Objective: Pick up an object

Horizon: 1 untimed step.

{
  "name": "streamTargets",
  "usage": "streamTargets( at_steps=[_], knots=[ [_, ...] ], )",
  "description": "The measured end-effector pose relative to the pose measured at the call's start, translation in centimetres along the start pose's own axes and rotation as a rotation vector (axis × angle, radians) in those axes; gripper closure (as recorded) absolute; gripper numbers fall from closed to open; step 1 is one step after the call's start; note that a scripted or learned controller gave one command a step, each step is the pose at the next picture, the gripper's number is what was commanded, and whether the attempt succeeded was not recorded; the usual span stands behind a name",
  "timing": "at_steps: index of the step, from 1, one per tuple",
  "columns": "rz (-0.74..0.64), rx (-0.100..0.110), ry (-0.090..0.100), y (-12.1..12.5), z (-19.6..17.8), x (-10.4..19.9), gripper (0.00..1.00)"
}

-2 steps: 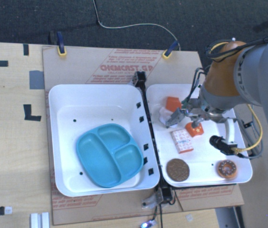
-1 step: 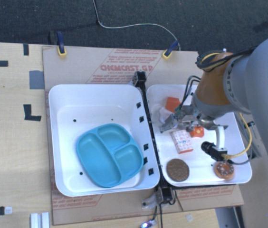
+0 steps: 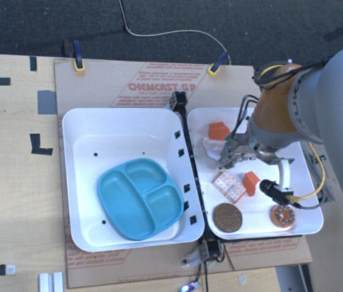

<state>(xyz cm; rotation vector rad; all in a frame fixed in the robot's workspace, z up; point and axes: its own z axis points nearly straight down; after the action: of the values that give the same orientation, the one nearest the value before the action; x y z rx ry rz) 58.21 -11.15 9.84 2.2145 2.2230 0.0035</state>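
While the grey arm with its orange band (image 3: 278, 105) leans in over the right-hand shallow white bin (image 3: 305, 224), its two-finger gripper (image 3: 229, 156) hangs low over that bin's middle, close above a crumpled bit of clear or whitish wrapping (image 3: 211, 148); whether the tool is spread, closed or clamped on anything I cannot tell from here, since the wrist hides it. Taking that right bin as the landmark, an orange block (image 3: 218, 130) sits toward its far left part, just beyond the gripper. A small pink-and-white patterned packet (image 3: 229, 185) lies near the bin's centre, just on the near side of the gripper, and a smaller orange wedge (image 3: 252, 181) sits right beside the packet, on its right. A round brown disc, like a biscuit (image 3: 227, 217), rests by the bin's near rim, and a round doughnut-like piece with pale speckled topping (image 3: 282, 216) lies toward its near right corner. A black cylindrical part on the arm's cabling (image 3: 273, 190) hangs just above that doughnut piece. To the left of the landmark bin, across the black divider, stands the second white bin (image 3: 80, 126), holding a blue plastic divided tray with three compartments (image 3: 140, 196). Both bins rest on a brown cardboard sheet (image 3: 153, 84), clipped at its far edge by two blue and yellow clamps (image 3: 77, 58).
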Motion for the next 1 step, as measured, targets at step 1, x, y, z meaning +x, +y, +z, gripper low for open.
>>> streamTargets(
  at_steps=[1],
  knots=[
    [0.003,0.002,0.0,0.74,-4.67,-0.52,1.0]
  ],
)
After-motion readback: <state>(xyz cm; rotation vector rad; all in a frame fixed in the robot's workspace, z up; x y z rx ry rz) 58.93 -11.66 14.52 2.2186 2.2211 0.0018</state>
